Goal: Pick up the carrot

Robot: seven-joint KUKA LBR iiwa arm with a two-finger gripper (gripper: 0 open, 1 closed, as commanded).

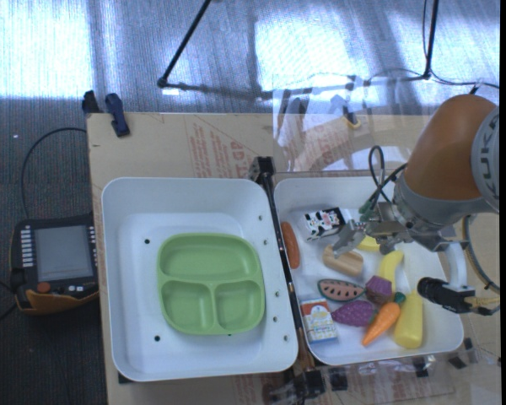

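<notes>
We see the carrot (381,322) lying slantwise near the right bin's (455,332) front wall, wedged between a purple piece (355,313) and a yellow bottle (410,321), below the fingers (347,241). They hang parted and holding nothing over the bread-like piece (344,262), so a reach forward seems needed.

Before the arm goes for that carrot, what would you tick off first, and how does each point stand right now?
1. Carrot in view, near the right bin's front edge: ok.
2. Carrot's top side uncovered: ok.
3. Room around it: not ok; the purple toy and yellow bottle lie close on either side.
4. Gripper above the carrot: not ok; it hangs further back, over the bread-like toy.
5. Gripper open: cannot tell.
6. Gripper free of load: cannot tell.
</notes>
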